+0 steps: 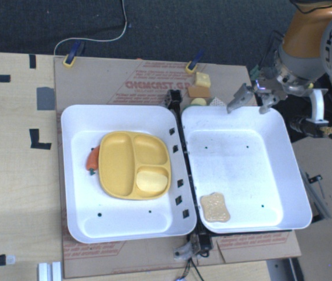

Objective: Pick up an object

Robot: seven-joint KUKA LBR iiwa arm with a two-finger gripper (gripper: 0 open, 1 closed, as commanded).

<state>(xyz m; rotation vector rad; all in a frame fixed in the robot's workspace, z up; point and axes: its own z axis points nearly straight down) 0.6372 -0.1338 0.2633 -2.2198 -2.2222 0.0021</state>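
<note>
A yellow divided plate (132, 163) lies in the left bin (78, 215), with a pale round piece (151, 181) in its lower right compartment. An orange-red item (92, 158) peeks out from under the plate's left edge. A beige flat piece (215, 207) lies near the front of the right bin (283, 157). My gripper (252, 99) hangs above the right bin's back rim, open, with nothing between its fingers.
Small yellow and tan blocks (200, 85) sit on the cardboard behind the bins. Black clips (173, 100) join the bins along the middle. A white cable (104, 38) runs across the dark floor at the back.
</note>
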